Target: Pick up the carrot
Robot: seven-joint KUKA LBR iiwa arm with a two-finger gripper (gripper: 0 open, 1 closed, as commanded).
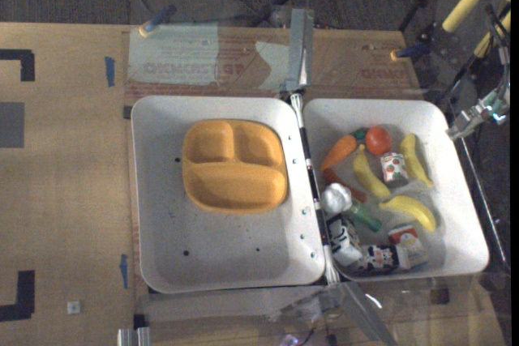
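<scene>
Pincer [486, 111] at right bin's [462, 174] edge, carrot [340, 151] apart

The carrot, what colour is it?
Orange; the carrot shows best in the camera view.

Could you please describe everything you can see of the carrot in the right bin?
The carrot is a small orange toy, apparently plastic, tapered, lying flat on the right bin's floor near its upper left. It lies diagonally, its thick end up toward the tomato, its narrow end down-left toward the divider. A dark green bit shows at its thick end. A banana lies close beside it; contact is unclear.
</scene>
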